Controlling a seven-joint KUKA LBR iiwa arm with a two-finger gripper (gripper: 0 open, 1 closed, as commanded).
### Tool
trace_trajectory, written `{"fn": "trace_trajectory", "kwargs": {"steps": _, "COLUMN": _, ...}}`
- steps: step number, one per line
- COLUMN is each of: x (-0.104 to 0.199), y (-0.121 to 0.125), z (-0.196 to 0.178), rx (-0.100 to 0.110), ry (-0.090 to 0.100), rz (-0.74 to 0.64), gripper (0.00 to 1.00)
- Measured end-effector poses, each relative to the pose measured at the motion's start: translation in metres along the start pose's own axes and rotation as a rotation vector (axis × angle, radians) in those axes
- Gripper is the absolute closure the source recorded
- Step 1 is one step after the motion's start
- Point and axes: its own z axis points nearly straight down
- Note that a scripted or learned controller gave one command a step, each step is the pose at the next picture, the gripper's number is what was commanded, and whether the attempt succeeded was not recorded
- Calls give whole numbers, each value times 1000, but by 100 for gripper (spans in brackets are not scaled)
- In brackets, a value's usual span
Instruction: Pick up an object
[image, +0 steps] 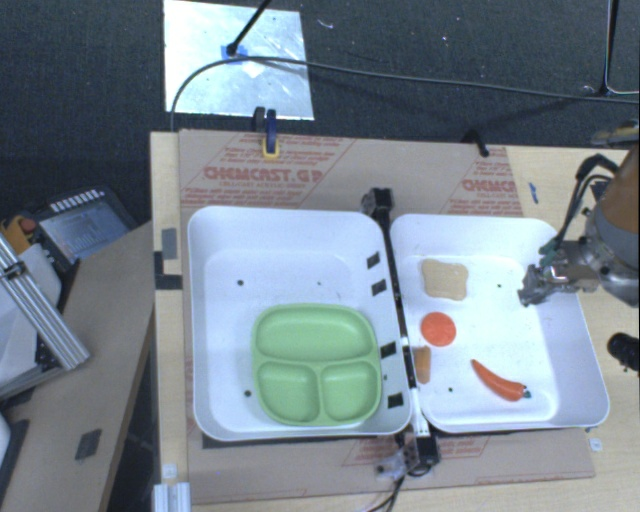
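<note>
Orange chili (499, 381) in right bin (570, 400), long axis diagonal, green tip lower-right.

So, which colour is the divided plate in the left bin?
Light green; the divided plate shows clearly in the camera view.

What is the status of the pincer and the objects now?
Pincer over right bin, right side, holding nothing. Beige piece, orange disc, carrot lying apart. Path unobstructed.
</note>
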Motion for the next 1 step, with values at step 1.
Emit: {"fn": "trace_trajectory", "kwargs": {"steps": 1, "x": 0, "y": 1, "z": -17, "rx": 5, "ry": 1, "rz": 0, "gripper": 100}}
